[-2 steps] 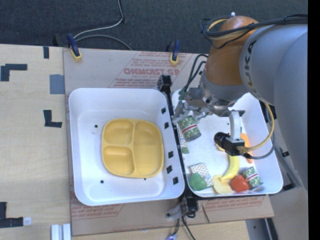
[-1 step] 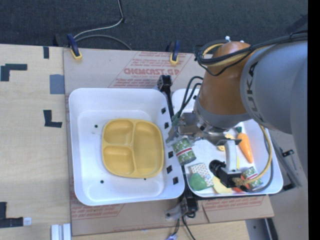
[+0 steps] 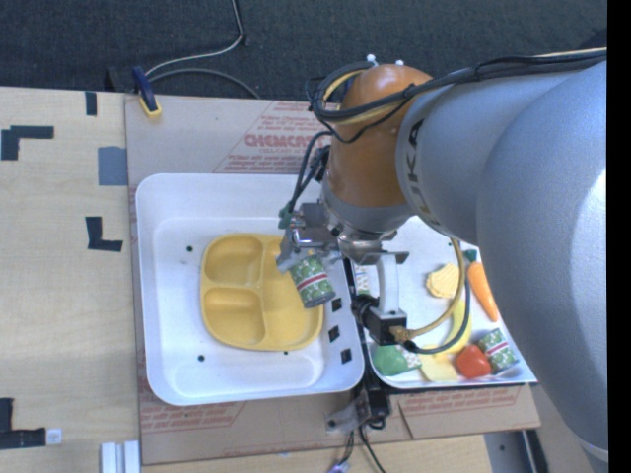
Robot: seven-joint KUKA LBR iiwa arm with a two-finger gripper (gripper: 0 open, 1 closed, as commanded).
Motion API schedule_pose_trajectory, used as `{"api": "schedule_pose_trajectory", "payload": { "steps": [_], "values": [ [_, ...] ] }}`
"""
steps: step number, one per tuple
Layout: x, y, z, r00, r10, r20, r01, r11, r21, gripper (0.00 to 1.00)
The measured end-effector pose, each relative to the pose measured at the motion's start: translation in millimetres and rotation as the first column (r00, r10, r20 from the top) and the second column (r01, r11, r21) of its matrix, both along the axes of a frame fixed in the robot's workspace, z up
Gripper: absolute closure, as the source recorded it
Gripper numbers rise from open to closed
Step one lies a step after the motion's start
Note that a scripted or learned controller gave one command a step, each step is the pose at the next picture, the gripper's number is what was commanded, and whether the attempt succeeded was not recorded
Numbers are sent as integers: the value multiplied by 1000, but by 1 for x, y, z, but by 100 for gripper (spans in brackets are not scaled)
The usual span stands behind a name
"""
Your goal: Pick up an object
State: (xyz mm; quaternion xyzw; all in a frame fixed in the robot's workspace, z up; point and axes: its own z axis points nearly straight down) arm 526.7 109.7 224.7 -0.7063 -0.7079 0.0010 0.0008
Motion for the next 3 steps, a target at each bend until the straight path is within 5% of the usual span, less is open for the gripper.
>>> {"api": "schedule_pose_trajectory", "payload": {
  "steps": [1, 2, 3],
  "values": [
    [41, -39, 2, 1000, -2, 1, 2, 1000, -1, 100],
    [-9, 4, 6, 1000, 0, 0, 0, 1000, 0, 100],
    [-12, -54, 19, 1000, -2, 1, 2, 1000, -1, 100]
  ]
}}
